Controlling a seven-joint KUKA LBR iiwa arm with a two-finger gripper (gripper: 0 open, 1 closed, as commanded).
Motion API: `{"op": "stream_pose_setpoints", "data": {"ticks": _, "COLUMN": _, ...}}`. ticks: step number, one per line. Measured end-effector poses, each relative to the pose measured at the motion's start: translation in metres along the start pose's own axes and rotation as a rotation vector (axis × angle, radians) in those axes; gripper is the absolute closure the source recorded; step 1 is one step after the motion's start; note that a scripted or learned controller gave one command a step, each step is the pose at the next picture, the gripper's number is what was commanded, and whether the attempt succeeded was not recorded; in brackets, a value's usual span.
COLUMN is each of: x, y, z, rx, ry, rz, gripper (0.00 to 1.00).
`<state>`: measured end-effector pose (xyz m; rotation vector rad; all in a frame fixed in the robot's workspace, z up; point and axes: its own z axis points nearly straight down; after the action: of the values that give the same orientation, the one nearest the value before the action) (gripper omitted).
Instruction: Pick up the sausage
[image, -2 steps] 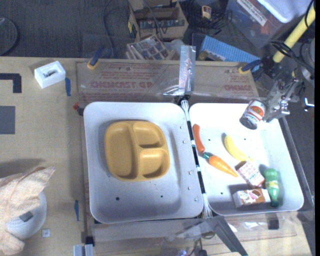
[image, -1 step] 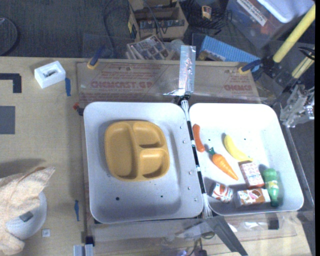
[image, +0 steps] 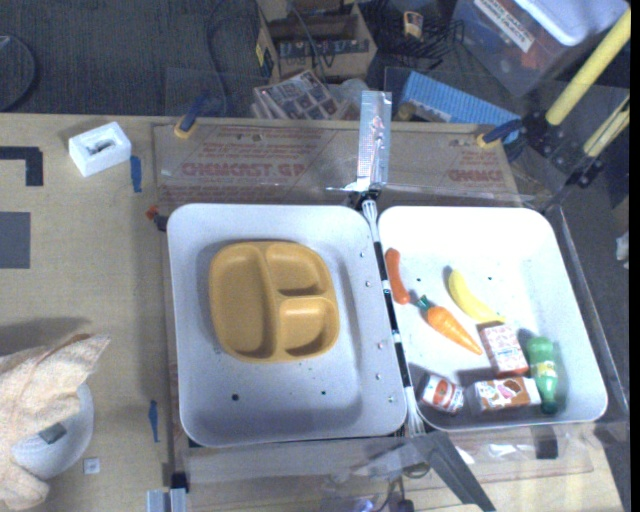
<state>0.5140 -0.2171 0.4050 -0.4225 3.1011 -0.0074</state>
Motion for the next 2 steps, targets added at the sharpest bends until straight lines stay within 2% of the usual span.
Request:
{"op": "stream_pose_setpoints", "data": {"ticks": 1, "x": 0.026, "y": 0.000, "z": -0.033, "rx": -0.001, "ry": 0.001, "rz": -0.204, "gripper": 1.00}}
{"op": "stream_pose_setpoints", "data": {"ticks": 2, "x": 0.005, "y": -0.004, "z": -0.032, "rx": -0.002, "ry": 0.000, "rz": -0.434, "gripper": 1.00}}
